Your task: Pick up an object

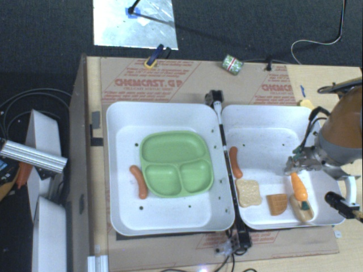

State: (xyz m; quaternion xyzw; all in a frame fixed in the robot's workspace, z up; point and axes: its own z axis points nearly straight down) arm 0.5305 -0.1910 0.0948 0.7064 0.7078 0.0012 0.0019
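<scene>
My gripper [296, 165] hangs low over the right side of the right bin [266, 132], on the grey arm with its orange band. Directly in front of the gripper lies an orange carrot [299, 187], its top end touching or nearly touching the gripper. A pale, rounded item [305, 209] lies at the carrot's near end. A brown toast piece [277, 203] and a pale bread slice [248, 192] rest along the bin's front. A reddish sausage [234, 162] lies by the bin's left wall.
The left bin [122, 129] holds a green divided plate [176, 163], with another sausage [138, 181] beside it on the left. A small green can [232, 64] and a yellow-blue clip [154, 57] lie on the cardboard behind the bins.
</scene>
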